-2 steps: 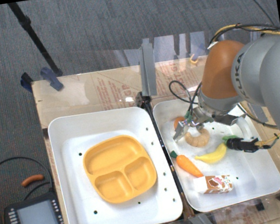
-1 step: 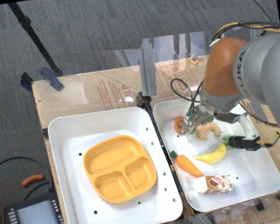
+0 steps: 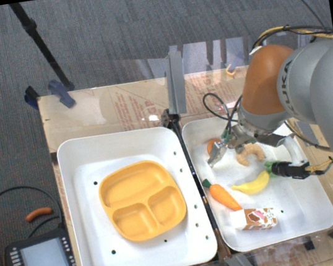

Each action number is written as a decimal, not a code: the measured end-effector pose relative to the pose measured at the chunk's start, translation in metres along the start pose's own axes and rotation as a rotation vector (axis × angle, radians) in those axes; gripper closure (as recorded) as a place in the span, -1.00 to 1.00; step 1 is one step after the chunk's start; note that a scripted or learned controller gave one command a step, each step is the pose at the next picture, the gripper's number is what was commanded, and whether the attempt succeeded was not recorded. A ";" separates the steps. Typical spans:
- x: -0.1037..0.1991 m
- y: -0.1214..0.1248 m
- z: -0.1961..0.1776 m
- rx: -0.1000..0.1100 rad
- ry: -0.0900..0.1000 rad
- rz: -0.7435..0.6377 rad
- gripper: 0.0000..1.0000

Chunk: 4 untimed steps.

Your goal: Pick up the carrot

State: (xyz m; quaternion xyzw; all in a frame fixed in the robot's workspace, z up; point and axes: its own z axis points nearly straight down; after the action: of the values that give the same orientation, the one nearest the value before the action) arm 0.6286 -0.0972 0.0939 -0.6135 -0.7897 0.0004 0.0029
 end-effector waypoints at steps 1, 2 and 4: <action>0.027 -0.066 0.009 0.000 -0.001 -0.089 -1.00; 0.021 -0.115 0.009 0.000 0.000 0.080 -1.00; 0.045 -0.146 0.002 0.002 0.003 -0.372 1.00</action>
State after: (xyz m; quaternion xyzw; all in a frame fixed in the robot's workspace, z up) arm 0.4761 -0.0897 0.0927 -0.4569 -0.8895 -0.0003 0.0044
